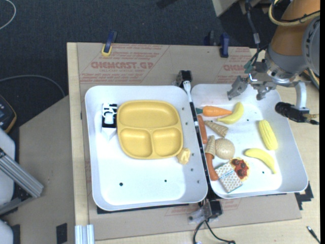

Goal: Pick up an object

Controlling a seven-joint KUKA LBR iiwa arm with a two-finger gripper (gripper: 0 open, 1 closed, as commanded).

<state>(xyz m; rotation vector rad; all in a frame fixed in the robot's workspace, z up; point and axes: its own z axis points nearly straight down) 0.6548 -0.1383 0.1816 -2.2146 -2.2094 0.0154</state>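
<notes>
White bins sit side by side on the counter (152, 60), which is covered with brown cardboard. The left bin (147, 187) holds a yellow tray (150, 127) with three parts. A small black and white thing (108, 115) touches the tray's left edge. A little pale yellow lump (184, 156) lies just beside the tray's near right corner.

The right bin (289, 172) holds toy food. At the far side an orange carrot (217, 111) lies flat, with a small banana (233, 114) touching its right end. Just nearer is an ice cream cone (218, 129). A long reddish hot dog (204, 136) runs along the bin's left wall. A round tan ball (224, 148) sits in the middle. Near it lie a slice of pizza (239, 168) and a checked packet (229, 179). On the right side are a yellow corn cob (267, 134) and a second banana (261, 158).

The gripper (250, 87) hangs over the far edge of the right bin, a little way beyond the small banana. Its fingers (237, 89) are spread wide apart, and nothing is between them. The arm (294, 29) above it is grey and orange.

Blue and yellow clamps (107, 44) hold the far edge of the cardboard.
</notes>
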